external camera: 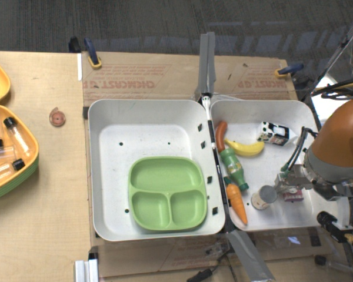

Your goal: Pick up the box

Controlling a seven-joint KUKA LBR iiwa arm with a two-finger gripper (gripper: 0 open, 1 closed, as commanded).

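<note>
The arm comes in low over the right bin (254, 225), its orange band bulking at that bin's right edge. The gripper (291, 188) hangs near the bin's front right part, and a small pinkish thing sits just under it; from where I stand I cannot tell how far the claw is parted or whether it has hold of anything.

The box (274, 134), a small black-and-white carton, lies toward the back of the right bin, well apart from the gripper and just right of the banana (245, 148). Along that bin's left wall runs a line of things: a red sausage (221, 134) at the back, a green bottle (233, 168) in the middle, a carrot (237, 204) at the front. A small round cup (263, 197) lies on its side near the front, just left of the gripper.

The left bin (106, 169) holds a green divided plate (167, 192) toward its front. Off at the desk's left edge sits a yellow tray (12, 157) holding small vials.
</note>
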